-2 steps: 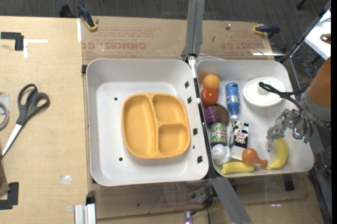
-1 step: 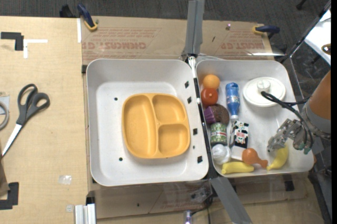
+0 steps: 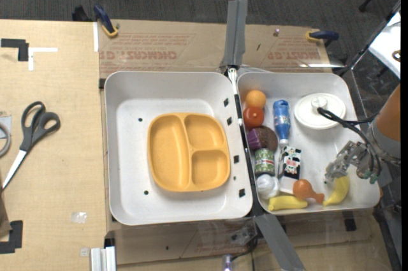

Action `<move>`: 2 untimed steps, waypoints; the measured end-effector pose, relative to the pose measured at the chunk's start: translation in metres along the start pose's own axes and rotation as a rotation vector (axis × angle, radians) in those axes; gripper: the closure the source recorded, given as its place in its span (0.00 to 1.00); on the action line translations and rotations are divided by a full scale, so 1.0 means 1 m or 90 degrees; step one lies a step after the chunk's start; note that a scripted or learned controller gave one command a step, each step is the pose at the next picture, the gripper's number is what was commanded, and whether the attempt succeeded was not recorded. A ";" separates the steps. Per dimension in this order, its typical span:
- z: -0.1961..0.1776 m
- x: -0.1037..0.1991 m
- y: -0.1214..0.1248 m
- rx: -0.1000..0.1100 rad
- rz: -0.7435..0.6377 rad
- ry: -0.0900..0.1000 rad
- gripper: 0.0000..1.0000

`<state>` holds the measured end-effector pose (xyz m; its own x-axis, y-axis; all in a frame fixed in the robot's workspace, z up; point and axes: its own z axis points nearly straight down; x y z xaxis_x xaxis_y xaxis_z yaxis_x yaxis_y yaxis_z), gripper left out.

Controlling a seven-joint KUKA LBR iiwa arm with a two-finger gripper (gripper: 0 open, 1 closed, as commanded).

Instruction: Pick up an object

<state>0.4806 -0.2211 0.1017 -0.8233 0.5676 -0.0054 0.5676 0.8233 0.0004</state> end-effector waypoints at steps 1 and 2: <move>0.000 0.000 0.000 0.000 0.000 0.000 0.00; -0.010 -0.001 0.001 0.000 -0.002 -0.002 1.00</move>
